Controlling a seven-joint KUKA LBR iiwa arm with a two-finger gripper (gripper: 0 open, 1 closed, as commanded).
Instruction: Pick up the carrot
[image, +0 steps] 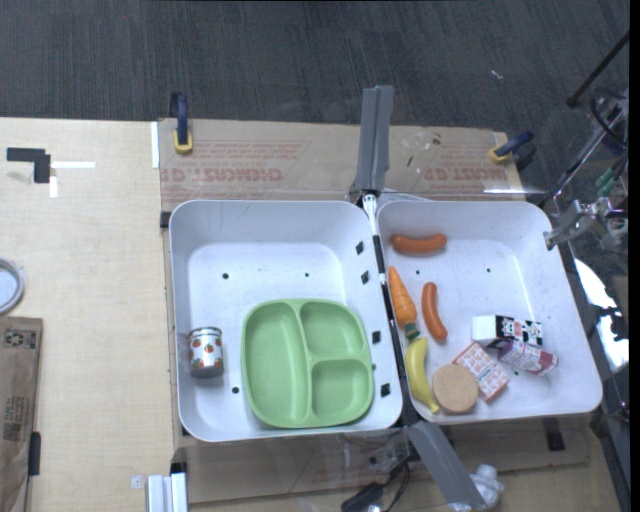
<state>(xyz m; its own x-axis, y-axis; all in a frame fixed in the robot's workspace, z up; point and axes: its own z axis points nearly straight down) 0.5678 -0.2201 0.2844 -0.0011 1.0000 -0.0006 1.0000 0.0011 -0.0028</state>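
Observation:
The carrot (401, 297) is orange with a small green stub at its near end. It lies lengthwise in the right bin (520, 265), close against that bin's left wall. A short orange-red sausage (433, 311) lies just to its right, and a yellow banana (416, 372) lies just in front of its green end.
Another sausage (418, 243) lies at the back of the right bin. A round tan disc (455, 388), a red-and-white packet (485, 370), a small white carton (508, 328) and a wrapper (531, 359) sit front right. The left bin (200, 260) holds a green divided plate (308, 362) and a small can (206, 352).

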